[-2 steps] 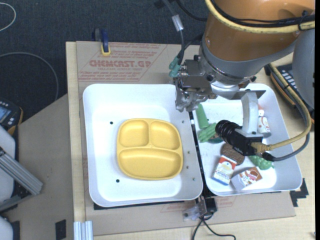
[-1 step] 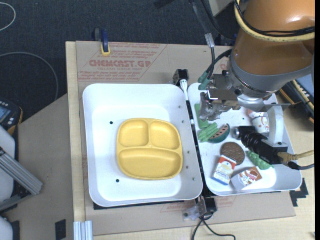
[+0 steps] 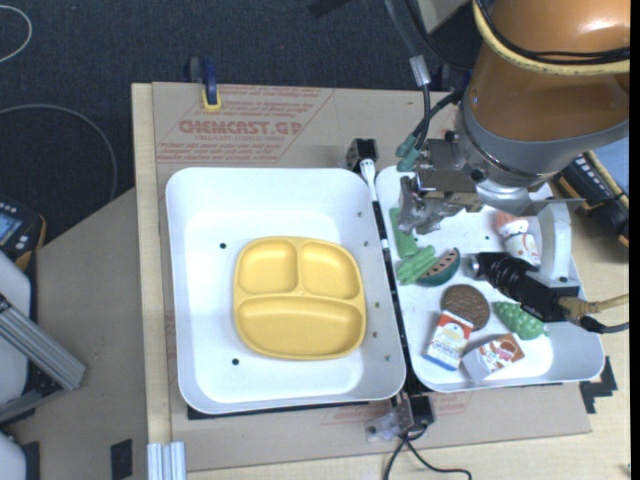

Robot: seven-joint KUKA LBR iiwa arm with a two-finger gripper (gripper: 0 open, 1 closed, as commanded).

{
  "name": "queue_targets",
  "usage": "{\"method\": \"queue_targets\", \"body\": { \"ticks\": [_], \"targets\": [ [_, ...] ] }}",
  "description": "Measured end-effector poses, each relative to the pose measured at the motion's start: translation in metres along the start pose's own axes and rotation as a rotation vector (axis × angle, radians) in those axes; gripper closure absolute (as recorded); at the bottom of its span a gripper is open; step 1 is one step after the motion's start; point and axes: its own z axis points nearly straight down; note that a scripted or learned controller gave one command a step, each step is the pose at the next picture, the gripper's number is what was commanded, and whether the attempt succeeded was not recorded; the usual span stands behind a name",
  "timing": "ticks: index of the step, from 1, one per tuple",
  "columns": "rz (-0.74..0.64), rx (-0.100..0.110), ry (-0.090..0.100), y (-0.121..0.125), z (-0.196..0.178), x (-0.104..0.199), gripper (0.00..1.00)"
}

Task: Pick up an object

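Over the right bin (image 3: 572,366) the gripper (image 3: 424,208) hangs low by its back-left corner; can't tell what it's doing. Just under it are green toys (image 3: 412,265) and a watermelon slice (image 3: 440,266). Further out sit a cookie (image 3: 466,306) and small cartons (image 3: 450,339). Left bin (image 3: 190,268) has a yellow tray (image 3: 298,297).

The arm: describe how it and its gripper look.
The arm is bulky and rounded, with a glossy orange band above a grey wrist ring. Dark cables run along its left side. The gripper below is a small grey metal assembly with green-tinted fingers.
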Motion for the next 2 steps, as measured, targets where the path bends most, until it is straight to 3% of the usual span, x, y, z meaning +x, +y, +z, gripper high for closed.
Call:
{"method": "queue_targets", "body": {
  "ticks": [1, 2],
  "targets": [
    [0.0, 0.009, -0.001, -0.001, 0.053, 0.014, 1.0],
    [0.0, -0.016, 0.004, 0.001, -0.085, 0.005, 1.0]
  ]
}}
